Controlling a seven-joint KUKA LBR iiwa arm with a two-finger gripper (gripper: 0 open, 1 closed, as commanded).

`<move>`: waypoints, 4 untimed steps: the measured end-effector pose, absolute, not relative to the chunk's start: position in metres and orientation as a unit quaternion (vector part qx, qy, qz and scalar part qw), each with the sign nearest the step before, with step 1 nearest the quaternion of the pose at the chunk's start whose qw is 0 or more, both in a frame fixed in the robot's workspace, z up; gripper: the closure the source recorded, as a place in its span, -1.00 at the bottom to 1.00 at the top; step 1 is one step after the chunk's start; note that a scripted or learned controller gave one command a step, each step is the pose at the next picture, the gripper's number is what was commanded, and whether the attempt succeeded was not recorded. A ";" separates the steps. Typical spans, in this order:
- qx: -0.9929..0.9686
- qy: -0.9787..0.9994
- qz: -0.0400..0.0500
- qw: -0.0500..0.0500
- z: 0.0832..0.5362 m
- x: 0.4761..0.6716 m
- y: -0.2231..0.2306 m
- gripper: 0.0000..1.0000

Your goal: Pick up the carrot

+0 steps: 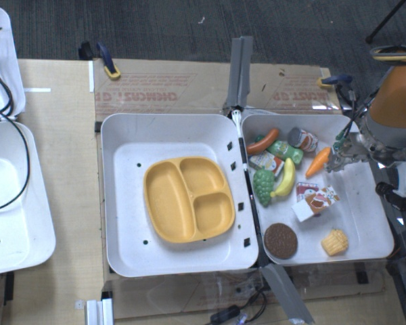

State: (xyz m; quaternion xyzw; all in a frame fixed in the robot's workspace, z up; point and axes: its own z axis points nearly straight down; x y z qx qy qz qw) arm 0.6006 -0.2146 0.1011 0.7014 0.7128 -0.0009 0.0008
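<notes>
Carrot (318, 162): lying tilted in the right bin (365, 222), far half, just right of the banana (285, 179); upper end touching or all but touching the gripper (337, 161).
Handling: likely a light toy of hard smooth plastic, stiff, apt to roll or slip; tapered, so best taken across the thick middle, not the thin tip.
Gripper: down at the carrot's right end, under the orange band (396, 100); cannot tell whether open or closed, nor whether anything is held.
Surface: smooth white bin floor, shallow walls, little grip for a round toy.
Room: banana, grapes (262, 183) and sausage (263, 141) crowded on the left of the carrot; carton (314, 200) near; bare floor on the right.
Left bin (122, 202): yellow divided plate (189, 198), well apart.
</notes>
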 end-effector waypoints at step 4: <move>0.983 0.183 -0.007 -0.003 0.088 0.653 -0.204 -1.00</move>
